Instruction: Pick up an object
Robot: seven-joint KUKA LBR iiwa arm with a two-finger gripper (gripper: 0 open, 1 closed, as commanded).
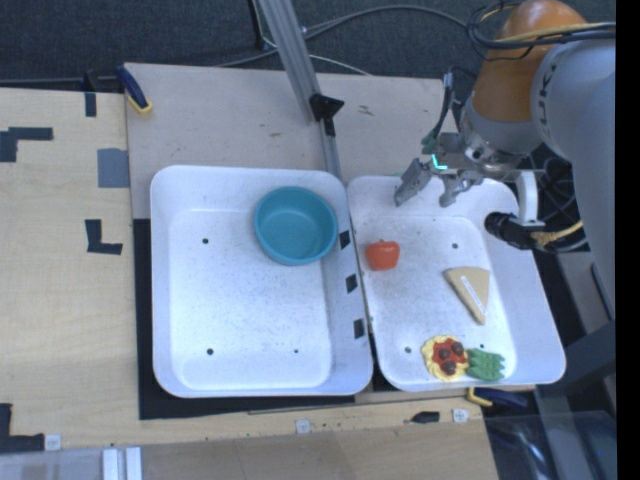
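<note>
My gripper hangs over the far part of the right bin, its two grey fingers spread apart with nothing between them. A red tomato-like object lies at the left side of that bin, below and left of the gripper. A tan wedge rests at the bin's middle right. Near the front edge lies a small yellow, red and green toy piece. A blue bowl sits upright in the far part of the left bin.
A grey metal pole slants down from the top to the ridge between the bins. Black cables hang by the right bin's far right edge. A yellow and blue clamp sits at the bench's far left corner.
</note>
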